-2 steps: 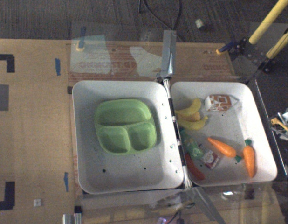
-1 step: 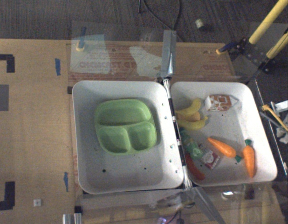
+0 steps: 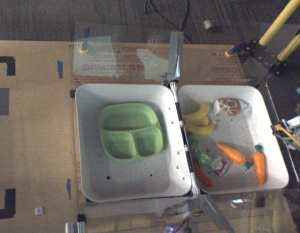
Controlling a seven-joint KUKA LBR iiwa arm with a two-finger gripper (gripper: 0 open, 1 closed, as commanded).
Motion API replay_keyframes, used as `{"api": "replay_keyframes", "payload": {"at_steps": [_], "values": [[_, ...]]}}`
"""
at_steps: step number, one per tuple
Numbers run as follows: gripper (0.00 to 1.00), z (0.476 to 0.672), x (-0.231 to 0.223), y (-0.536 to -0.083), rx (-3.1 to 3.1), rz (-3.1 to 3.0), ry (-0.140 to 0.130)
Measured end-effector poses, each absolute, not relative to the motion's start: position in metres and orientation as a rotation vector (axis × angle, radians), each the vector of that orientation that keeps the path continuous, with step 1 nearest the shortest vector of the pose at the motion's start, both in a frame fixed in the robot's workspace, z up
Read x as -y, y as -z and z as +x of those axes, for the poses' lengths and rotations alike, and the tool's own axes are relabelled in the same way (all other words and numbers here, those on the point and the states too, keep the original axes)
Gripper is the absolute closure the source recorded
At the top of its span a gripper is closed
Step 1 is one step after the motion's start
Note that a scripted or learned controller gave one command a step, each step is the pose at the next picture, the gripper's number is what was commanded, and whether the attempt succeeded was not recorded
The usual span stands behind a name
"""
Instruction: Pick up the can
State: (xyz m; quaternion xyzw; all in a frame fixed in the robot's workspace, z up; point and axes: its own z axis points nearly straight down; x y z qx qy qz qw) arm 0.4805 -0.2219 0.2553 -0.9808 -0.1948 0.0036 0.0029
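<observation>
bench [image 3: 33, 144]: brown cardboard-like top, black corner marks at its left edge, small blue tape strips near the left bin
left bin [image 3: 81, 144]: white, shallow, sits left of centre on the bench, its right rim touching the right bin's left rim
green plate [image 3: 131, 130]: three-compartment tray, lies flat in the left bin, nearer the bin's back edge than its front, apart from all walls
right bin [image 3: 275, 149]: white, shallow, holds all the loose items
can [image 3: 220, 165]: task item, lies on its side in the right bin, toward the front-left corner, red and white label up, long axis slanted; label text too small to read
green item [image 3: 203, 155]: just beside the can on its left, near the bin's left wall, kind unclear
red pepper [image 3: 202, 174]: long, lies along the left wall by the front-left corner, just in front of the can
carrot A [image 3: 231, 153]: orange, slanted, just behind the can, roughly mid-bin
carrot B [image 3: 259, 165]: orange with green top, lies near the bin's right wall toward the front-right corner, apart from the can
bananas [image 3: 201, 118]: yellow, two curved pieces against the left wall, toward the back-left corner
carton [image 3: 229, 106]: white and red, tilted, close to the back wall, just right of the bananas
metal bar [image 3: 175, 57]: grey strip behind the bins, in line with the joint between them
black cable [image 3: 165, 4]: loops on the dark floor beyond the bench's back edge
yellow poles [image 3: 282, 18]: slanted, off the bench's back-right corner
jaw state: cannot tell
</observation>
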Motion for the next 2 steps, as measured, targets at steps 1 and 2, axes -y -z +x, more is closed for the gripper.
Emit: {"api": "replay_keyframes", "payload": {"at_steps": [1,2], "values": [[1.0,0.48,0.221,-0.217,0.516,-3.092,-0.012],[1.0,0.481,0.224,-0.268,0.319,-3.123,-0.008]]}}
